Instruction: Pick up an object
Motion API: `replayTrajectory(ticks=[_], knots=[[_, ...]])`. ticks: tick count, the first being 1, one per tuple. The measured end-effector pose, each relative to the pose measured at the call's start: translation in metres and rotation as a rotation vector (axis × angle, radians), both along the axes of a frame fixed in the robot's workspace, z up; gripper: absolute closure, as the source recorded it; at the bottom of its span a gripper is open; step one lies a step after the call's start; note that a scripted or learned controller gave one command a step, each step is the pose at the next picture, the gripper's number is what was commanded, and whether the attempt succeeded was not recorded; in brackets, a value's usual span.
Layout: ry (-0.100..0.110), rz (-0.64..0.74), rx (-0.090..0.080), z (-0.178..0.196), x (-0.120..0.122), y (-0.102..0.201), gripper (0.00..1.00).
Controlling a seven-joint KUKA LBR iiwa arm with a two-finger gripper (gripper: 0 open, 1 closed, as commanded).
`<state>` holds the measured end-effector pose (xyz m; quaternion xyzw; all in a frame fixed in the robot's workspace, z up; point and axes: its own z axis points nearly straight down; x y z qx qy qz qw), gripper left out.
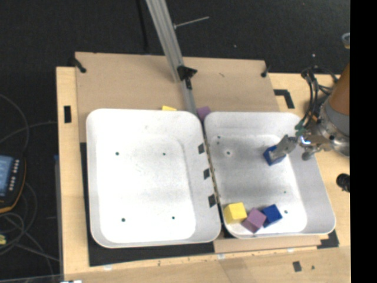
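Gripper is reached in from 3 o'clock over the right bin, wrist kept low and slanted toward the bin's middle. A small blue block is seen at the finger ends, at about 1 o'clock of that bin's floor. One grey finger is laid along the block's upper right side; the other is hidden, so contact on both sides can't be confirmed. Pincer state: cannot be told from this angle; no grasp is claimed.

Placement is judged deliberate: this block sits alone, well apart from the others, so finger clearance is had on all sides.

A cluster is packed at 6 o'clock of the same bin: yellow cube, purple cube, second blue cube, all touching or nearly so, against the front wall. Harder access is expected there.

Target look: saturated blue, boxy, edges a bit blurred, tilted relative to the bin walls. Whether it is lifted or resting can't be resolved.

Left bin is not involved.
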<state>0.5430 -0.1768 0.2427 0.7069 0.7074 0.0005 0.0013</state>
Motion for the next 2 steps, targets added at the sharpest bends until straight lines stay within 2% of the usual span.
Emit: replayTrajectory(ticks=[1,2], knots=[[0.007,0.000,0.000,-0.114,0.045,-0.032,0.00],[-0.004,0.002,-0.005,-0.143,0.075,-0.014,0.00]])
